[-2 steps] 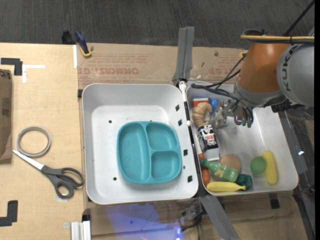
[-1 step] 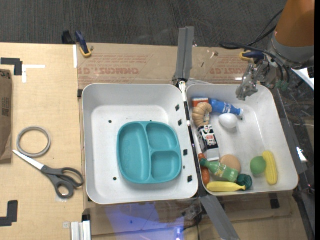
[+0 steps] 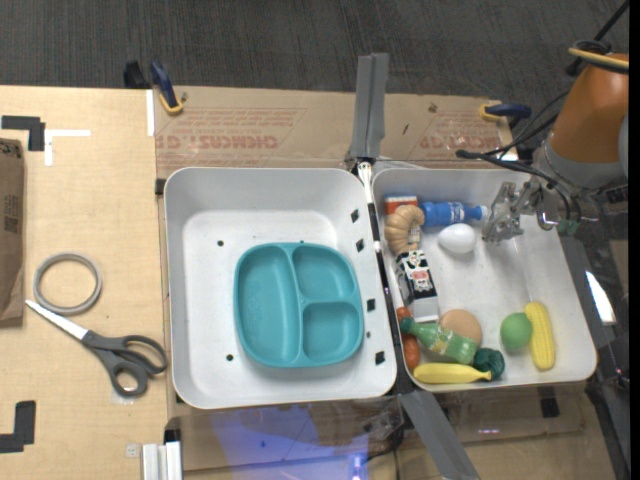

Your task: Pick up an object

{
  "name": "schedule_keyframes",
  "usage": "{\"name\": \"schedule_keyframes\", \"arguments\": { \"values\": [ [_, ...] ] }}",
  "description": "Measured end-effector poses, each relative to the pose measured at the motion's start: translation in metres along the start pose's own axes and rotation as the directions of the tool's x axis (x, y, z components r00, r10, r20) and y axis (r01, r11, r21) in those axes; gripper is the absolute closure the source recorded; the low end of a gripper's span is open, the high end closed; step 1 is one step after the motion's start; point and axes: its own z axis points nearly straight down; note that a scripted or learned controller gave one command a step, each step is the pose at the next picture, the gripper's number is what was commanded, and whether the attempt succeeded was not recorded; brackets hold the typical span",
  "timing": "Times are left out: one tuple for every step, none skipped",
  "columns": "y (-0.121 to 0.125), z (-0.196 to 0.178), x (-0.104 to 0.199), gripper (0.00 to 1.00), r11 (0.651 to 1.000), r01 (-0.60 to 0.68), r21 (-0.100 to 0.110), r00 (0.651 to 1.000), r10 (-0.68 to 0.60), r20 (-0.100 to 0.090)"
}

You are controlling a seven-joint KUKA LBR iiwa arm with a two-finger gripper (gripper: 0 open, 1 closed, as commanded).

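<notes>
The right bin holds several toys. A white egg lies near the back, beside a blue and white bottle and a tan croissant. A black and white carton rests along the left wall. At the front lie a green bottle, a tan bun, a banana, a green ball and a yellow corn cob. My gripper hangs over the back of this bin, just right of the egg, with nothing seen between its fingers.
The left bin carries a teal divided plate. On the bench to the left lie scissors and a tape roll. The arm enters from the upper right.
</notes>
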Motion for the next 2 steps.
{"name": "schedule_keyframes", "arguments": {
  "values": [
    [0.000,0.002,0.003,0.00,1.000,0.000,-0.001,1.000,0.000,-0.013],
    [-0.013,0.001,0.082,0.00,1.000,0.021,-0.001,1.000,-0.021,-0.003]
  ]
}}
